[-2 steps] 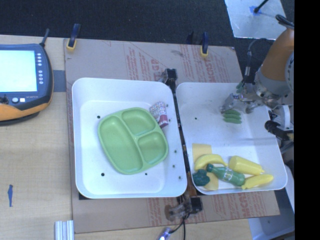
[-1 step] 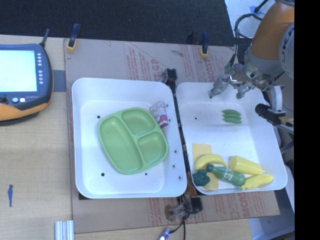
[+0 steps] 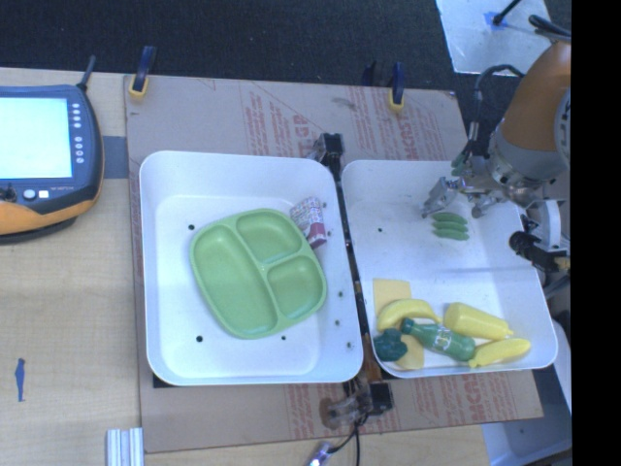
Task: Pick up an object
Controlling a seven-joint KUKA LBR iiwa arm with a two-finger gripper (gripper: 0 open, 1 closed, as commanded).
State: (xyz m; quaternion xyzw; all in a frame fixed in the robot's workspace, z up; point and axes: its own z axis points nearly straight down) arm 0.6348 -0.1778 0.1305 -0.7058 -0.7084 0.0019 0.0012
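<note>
Two white bins were set side by side on a cardboard-covered bench. In the right bin, a green pea pod lay just below the spread gripper. The approach step was judged in hand; descent and closure would be required next.

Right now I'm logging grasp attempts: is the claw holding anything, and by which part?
Cannot be told: the claw sits just above the green pea pod in the right bin, which looks to lie on the bin floor.

Teach pendant at left; blue clamps along the board's edge, perhaps.
</note>
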